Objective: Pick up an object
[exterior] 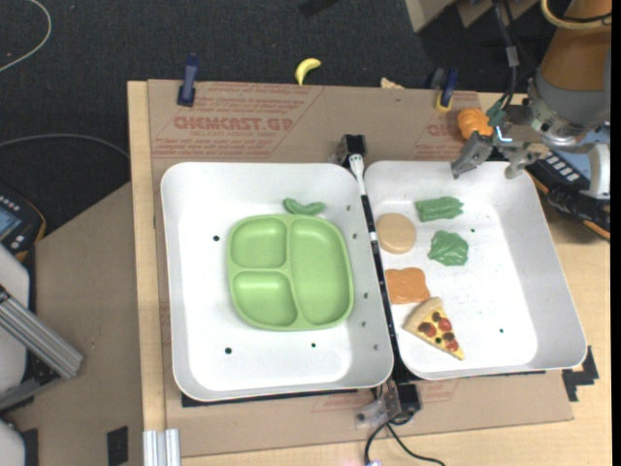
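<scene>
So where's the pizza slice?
The pizza slice lies in the right bin, near its front edge, just below the orange piece.

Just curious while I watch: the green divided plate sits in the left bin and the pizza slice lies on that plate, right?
Not quite. The green divided plate does sit in the left bin, but the camera view shows the pizza slice lying in the right bin, not on the plate.
</scene>
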Controlling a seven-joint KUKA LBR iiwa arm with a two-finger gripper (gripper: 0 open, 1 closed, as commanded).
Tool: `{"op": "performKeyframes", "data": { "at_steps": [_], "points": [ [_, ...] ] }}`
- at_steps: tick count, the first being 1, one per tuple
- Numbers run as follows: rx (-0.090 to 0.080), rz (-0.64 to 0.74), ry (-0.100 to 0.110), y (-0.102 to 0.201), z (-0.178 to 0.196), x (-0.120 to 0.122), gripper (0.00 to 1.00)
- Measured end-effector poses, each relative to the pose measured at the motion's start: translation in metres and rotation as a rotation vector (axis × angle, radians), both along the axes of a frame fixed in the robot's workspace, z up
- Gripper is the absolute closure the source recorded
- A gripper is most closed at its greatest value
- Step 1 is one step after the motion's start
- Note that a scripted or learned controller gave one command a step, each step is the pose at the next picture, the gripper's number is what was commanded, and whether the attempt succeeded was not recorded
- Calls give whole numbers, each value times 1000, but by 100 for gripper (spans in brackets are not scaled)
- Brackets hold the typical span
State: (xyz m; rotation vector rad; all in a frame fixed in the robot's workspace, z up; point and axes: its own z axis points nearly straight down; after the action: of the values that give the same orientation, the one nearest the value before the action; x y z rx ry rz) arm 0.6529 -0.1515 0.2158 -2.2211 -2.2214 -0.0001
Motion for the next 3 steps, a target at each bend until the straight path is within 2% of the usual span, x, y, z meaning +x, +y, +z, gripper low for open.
{"op": "performKeyframes", "data": {
  "at_steps": [1,2,3],
  "points": [
    [-1,0,-6,40,-119,-35,0],
    [1,-3,3,44,-131,-95,0],
    [1,3,-5,81,-25,-148,0]
  ]
}}
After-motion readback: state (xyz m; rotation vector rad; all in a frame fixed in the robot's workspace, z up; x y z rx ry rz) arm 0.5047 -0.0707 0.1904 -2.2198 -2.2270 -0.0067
